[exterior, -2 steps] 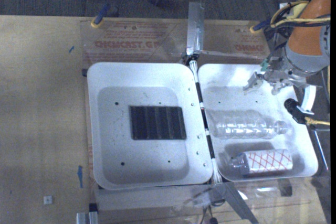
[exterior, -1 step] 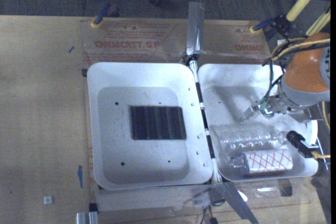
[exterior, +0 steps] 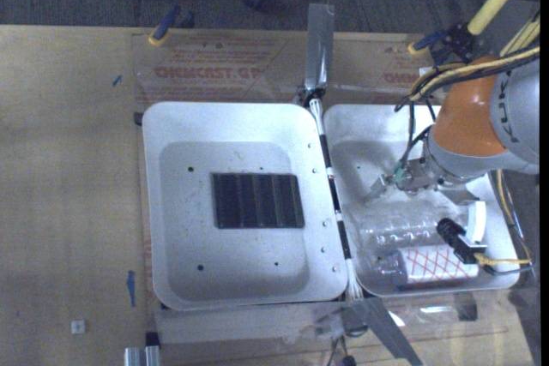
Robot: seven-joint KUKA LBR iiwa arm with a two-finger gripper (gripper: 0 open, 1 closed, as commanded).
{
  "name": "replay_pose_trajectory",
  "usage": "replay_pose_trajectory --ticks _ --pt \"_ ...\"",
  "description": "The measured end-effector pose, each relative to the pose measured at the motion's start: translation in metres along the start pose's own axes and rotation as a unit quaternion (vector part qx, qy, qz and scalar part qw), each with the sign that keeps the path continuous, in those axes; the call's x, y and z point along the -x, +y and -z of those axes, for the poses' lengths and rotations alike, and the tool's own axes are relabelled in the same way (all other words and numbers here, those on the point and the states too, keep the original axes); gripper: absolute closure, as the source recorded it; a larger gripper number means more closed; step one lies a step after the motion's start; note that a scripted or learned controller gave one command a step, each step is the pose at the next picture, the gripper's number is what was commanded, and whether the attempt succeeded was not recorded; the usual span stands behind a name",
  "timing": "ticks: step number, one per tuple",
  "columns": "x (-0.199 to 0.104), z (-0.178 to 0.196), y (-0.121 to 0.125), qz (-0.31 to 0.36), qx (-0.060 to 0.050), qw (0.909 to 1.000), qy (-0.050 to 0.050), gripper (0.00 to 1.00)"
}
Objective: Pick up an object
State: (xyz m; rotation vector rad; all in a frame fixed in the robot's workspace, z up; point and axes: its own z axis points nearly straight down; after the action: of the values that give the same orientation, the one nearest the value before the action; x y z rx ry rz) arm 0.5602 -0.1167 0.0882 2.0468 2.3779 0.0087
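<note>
The gripper [exterior: 390,182] hung low in the right bin [exterior: 353,141], near the middle of its floor and a little toward the far edge. Its tip was pointed at the wall shared with the left bin [exterior: 171,141]. Whether it was spread wide or drawn narrow could not be told from this slant, and nothing could be seen in its grasp.

Just beside it, toward the bin's near edge, a clear plastic bottle [exterior: 403,229] lay on its side, hard to make out against the white floor. Beyond the bottle, against the near wall, lay a red-and-white checked packet [exterior: 437,263] with a greyish end turned toward the shared wall. The left bin held a dark ribbed panel [exterior: 257,200] flat in the middle of its floor, well apart from the arm.

By my reading the step in hand was the approach: the gripper was down among the objects but had taken none. The bottle looked the nearest candidate. The next move would call for shifting toward the near edge, squaring across the bottle's width and closing gently, since a smooth round body could roll or slip aside.
</note>
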Motion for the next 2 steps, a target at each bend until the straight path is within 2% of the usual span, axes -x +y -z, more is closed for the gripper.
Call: replay_pose_trajectory --ticks 1,2 --pt "0.0025 0.0113 0.0012 -0.002 0.003 1.0000 -0.001 1.00" --pt "0.0026 0.0113 0.0011 -0.002 0.003 1.0000 -0.001 0.00"
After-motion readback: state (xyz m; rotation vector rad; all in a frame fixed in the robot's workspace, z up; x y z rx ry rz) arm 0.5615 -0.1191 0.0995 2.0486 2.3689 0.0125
